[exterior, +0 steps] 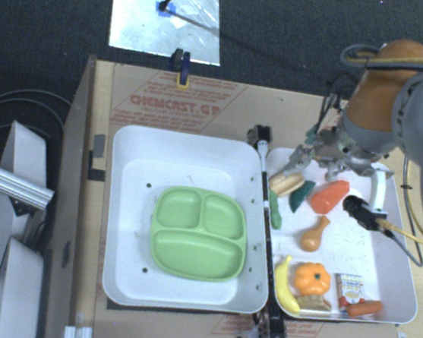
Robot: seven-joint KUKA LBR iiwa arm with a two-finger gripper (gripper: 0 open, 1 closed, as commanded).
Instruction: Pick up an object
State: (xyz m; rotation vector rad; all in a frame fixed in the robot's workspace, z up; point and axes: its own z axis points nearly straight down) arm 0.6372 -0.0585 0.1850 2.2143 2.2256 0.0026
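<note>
Gripper (316,160) hangs over the right bin's (403,291) far left corner, fingers spread, nothing between them as far as I can tell. Just below: tan bread roll (286,184), red pepper (329,196). Green divided plate (199,233) in the left bin (133,155).

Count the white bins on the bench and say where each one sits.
2. The left bin holds a green divided plate; the right bin sits beside it, holding the toy food, under the arm.
</note>
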